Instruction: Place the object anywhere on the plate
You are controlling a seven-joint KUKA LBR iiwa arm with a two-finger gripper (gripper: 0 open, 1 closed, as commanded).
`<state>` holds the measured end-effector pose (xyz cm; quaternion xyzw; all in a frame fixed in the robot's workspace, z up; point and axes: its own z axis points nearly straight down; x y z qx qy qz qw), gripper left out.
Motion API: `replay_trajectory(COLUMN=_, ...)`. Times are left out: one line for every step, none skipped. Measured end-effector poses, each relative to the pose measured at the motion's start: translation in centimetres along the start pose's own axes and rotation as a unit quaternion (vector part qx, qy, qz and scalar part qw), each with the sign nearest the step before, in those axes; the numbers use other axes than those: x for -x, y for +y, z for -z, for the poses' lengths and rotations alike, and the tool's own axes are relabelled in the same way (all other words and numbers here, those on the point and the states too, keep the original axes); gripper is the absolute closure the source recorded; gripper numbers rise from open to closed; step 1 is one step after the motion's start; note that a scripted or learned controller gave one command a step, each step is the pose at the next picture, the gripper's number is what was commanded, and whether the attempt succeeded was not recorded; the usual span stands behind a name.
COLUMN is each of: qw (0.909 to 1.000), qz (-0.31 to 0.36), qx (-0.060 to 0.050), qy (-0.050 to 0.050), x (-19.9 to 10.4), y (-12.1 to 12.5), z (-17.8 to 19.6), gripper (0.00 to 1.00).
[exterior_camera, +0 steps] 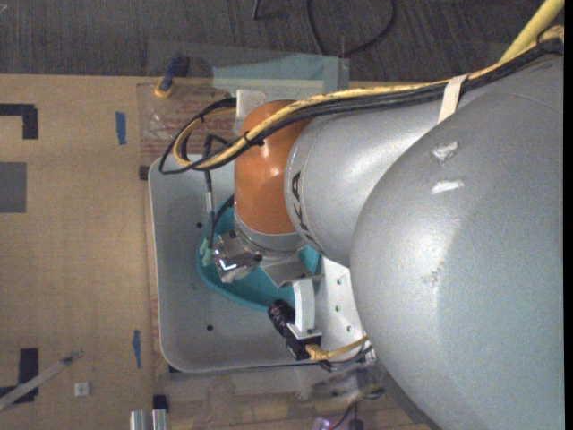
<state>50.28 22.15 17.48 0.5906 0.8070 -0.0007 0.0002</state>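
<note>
A teal plate [235, 287] lies in the white bin [179, 316], and the arm covers most of it. My gripper [222, 256] hangs low over the plate's left part, below the orange band [264, 177] of the wrist. A small pale green piece [207, 253] shows at the gripper's left edge over the plate rim; I cannot tell whether it is the object or part of the gripper. The wrist body hides the gripper's tips.
The grey arm [448, 240] fills the right half of the view and covers the other bin. Yellow and black cables [192, 146] loop above the bin's far corner. The wooden bench [72, 240] with blue tape marks lies to the left.
</note>
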Motion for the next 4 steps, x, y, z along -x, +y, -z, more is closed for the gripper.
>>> replay_trajectory(qw=0.9892, qz=-0.147, qx=0.0, qy=0.0, x=2.8, y=6.7, z=9.4, gripper=1.0)
replay_trajectory(qw=0.9787, qz=-0.206, qx=-0.001, qy=0.001, x=2.6, y=0.8, z=-7.3, gripper=1.0)
replay_trajectory(qw=0.9147, qz=-0.404, qx=-0.001, qy=0.0, x=1.6, y=6.9, z=-2.6, gripper=1.0)
replay_trajectory(qw=0.9089, qz=-0.417, qx=0.008, qy=0.004, x=0.5, y=3.8, z=-7.9, gripper=1.0)
